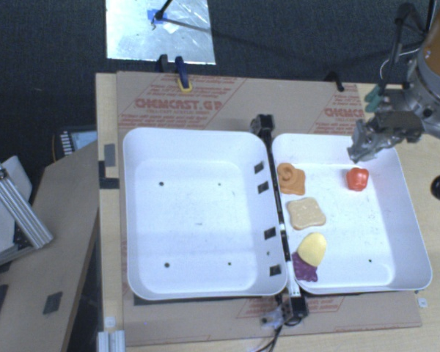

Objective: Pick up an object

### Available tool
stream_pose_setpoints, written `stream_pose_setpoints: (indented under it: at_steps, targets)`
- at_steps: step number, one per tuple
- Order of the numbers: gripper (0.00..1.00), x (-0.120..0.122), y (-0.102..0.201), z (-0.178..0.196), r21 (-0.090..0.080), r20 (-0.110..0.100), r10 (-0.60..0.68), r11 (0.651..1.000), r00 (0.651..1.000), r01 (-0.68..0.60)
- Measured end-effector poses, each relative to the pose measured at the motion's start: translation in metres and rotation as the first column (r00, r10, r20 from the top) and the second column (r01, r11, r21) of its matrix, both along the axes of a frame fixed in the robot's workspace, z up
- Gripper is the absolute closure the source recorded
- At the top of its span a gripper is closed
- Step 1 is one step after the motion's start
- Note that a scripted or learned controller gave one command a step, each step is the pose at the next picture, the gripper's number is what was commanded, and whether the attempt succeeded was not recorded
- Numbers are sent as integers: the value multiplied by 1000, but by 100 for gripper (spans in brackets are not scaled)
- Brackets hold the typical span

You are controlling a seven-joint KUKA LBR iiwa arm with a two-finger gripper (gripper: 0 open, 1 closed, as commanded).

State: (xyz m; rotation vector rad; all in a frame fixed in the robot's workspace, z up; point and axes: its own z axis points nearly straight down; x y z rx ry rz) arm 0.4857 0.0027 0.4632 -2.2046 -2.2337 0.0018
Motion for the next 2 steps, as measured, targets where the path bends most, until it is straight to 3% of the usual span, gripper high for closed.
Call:
stream_pose_setpoints:
  at_steps: [1,2]
  targets:
    - [100,1,-22,74,-2,10,-13,1000,1000,13]
    - [100,1,49,13,-1,5,-6,1000,1000,6]
